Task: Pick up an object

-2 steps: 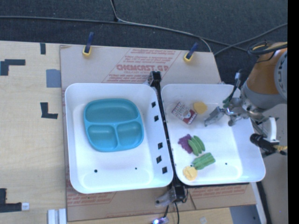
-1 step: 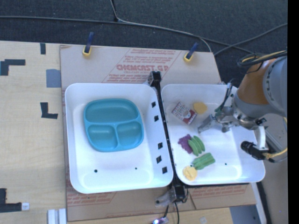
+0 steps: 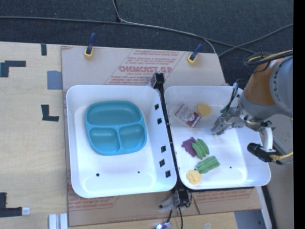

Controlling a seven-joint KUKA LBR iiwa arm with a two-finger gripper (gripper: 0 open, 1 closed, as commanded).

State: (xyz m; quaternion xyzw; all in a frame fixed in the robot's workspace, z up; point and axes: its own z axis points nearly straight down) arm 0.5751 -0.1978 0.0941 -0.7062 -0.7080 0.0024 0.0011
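A: Where is the gripper (image 3: 218, 129) seen?

B: It is seen over the right bin (image 3: 248, 175), close to the bin's middle. It is carried by the grey arm (image 3: 281, 87), which is reached in from 3 o'clock, with the orange band (image 3: 259, 87) shown above the wrist.

A: Is anything held by it?

B: Nothing is seen held by it. Whether it is spread or pressed together cannot be told at this size. Bare white floor is seen under the tip.

A: Where are the things that could be picked up?

B: All the small ones are laid in the right bin. Taken from the gripper, a round yellow piece (image 3: 204, 109) is found at 11 o'clock, and a red and white packet (image 3: 187, 115) at 10 o'clock, just beside that piece. A purple item (image 3: 188, 146) and a green pod (image 3: 201, 148) are laid touching each other at about 8 o'clock. A second green pod (image 3: 208, 164) is placed at 7 o'clock, and a yellow lump (image 3: 193, 176) is set against its lower end, near the bin's front wall.

A: And the left bin (image 3: 76, 175)?

B: A teal divided plate (image 3: 116, 127) is laid flat in it, toward 11 o'clock of the bin's middle.

A: What is under the bins?

B: A cardboard sheet (image 3: 138, 68) with red print is seen, pinned at its 12 o'clock edge by two yellow clamps (image 3: 88, 50).
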